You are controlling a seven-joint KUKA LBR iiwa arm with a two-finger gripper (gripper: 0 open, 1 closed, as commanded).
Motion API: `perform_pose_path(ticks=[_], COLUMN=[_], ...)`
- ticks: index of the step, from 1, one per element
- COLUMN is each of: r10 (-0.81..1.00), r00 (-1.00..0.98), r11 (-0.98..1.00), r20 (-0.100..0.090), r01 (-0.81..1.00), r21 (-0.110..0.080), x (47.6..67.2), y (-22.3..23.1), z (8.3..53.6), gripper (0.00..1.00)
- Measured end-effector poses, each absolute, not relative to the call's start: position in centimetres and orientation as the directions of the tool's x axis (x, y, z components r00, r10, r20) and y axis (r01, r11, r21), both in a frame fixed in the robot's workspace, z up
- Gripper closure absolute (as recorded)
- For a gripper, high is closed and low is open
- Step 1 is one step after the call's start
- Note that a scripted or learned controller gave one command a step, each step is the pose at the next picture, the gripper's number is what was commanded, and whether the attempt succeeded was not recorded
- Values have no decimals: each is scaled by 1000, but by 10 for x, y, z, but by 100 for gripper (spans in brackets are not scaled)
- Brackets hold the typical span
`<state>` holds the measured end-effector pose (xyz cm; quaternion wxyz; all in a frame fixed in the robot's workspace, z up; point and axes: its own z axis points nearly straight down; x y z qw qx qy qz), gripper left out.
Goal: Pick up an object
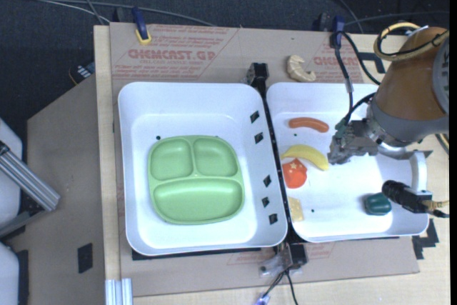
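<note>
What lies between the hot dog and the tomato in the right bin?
In the camera view, the banana lies between the hot dog and the tomato, its right end by the gripper.

Grey arm [414,93] reaching in from the right, wrist bent downward, hand [341,151] hanging low

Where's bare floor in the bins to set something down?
Right bin: open strip behind the sausage, and floor between tomato and green object. Crowded where banana, tomato and gripper cluster. Left bin: margins around the green tray.
</note>
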<state>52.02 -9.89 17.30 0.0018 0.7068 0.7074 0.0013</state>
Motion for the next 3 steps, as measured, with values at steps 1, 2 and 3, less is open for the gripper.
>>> perform_pose_path(ticks=[1,2,3], r10=[1000,1000,1000], r00=[-1,-1,-7], r11=[1,1,7], r20=[-1,0,4], r01=[1000,1000,1000], r21=[6,4,-2], x=[527,528,518], y=[-98,-97,-42], z=[218,243,249], gripper=[100,100,100])
